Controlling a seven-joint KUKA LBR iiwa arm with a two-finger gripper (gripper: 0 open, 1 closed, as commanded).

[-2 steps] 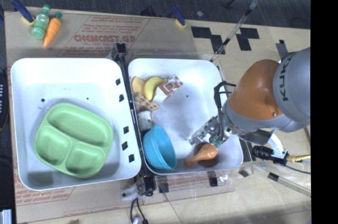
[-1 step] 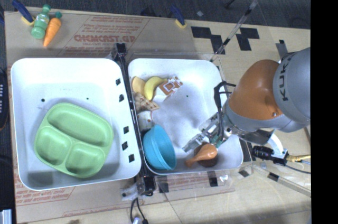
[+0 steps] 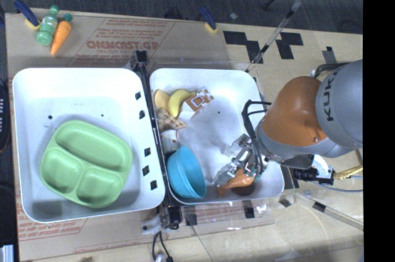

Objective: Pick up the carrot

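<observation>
An orange carrot [image 3: 238, 180] lies at the near right corner of the right bin [image 3: 210, 78], close to the front wall. My gripper [image 3: 242, 163] is lowered into that corner, right over the carrot's upper end and touching or nearly touching it. The arm's orange band [image 3: 290, 115] looms above it on the right. A second toy carrot [image 3: 60, 36] with a green top lies outside the bins on the cardboard at the far left.
A blue bowl [image 3: 185, 174] sits just left of the gripper. A banana [image 3: 178, 100] and small packets [image 3: 199, 99] lie at the right bin's far side. The left bin [image 3: 37, 84] holds a green divided plate [image 3: 86, 162]. A green bottle [image 3: 46, 29] lies beside the far carrot.
</observation>
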